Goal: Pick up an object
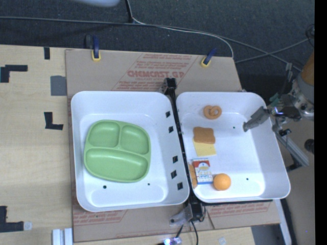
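The right bin [265, 180] holds a small brown pretzel-like ring [212, 111] at the back. Below it a brown toast slice [203, 135] overlaps a yellow cheese slice [206, 148]. A small red, white and blue box [203, 171] and an orange [222, 181] lie near the front. My gripper [262, 129] hangs over the bin's right rim, well right of the food. It is open, with nothing between its fingers; one finger [253, 121] points left into the bin.
The left bin [82, 103] holds a green divided plate [117, 151]. A black hinge strip [175, 137] runs between the bins. Both bins rest on a cardboard sheet [148, 70] held by two clamps at the back. Cables cross the dark floor behind.
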{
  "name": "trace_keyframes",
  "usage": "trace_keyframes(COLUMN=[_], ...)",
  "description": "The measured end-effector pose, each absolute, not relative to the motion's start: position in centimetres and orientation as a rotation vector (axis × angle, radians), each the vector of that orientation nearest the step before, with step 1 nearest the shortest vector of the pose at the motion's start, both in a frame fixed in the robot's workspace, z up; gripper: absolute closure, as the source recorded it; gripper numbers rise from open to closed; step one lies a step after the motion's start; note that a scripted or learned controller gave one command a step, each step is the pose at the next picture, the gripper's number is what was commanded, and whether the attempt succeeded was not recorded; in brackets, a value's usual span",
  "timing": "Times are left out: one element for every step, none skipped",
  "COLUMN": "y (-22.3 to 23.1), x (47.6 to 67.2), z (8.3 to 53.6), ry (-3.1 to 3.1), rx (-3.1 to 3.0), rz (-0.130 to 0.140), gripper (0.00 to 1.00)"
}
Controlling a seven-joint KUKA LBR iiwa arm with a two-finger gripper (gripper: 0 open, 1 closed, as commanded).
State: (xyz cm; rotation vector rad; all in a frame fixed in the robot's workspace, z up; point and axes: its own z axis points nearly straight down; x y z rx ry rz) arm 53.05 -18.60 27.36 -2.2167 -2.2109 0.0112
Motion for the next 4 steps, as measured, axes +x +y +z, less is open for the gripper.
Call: trace_keyframes(y=[-18.6,-18.6,-18.5,-18.5], x=[53.3,54.1,55.0,55.0], z=[28.0,23.3,18.2,13.9], ry=[-2.222,-2.221,-2.221,-2.220], rx=[-2.220,-2.218,-2.218,-2.218], rz=[0.002,0.004,0.005,0.006], gripper=[0.00,0.00,0.00,0.00])
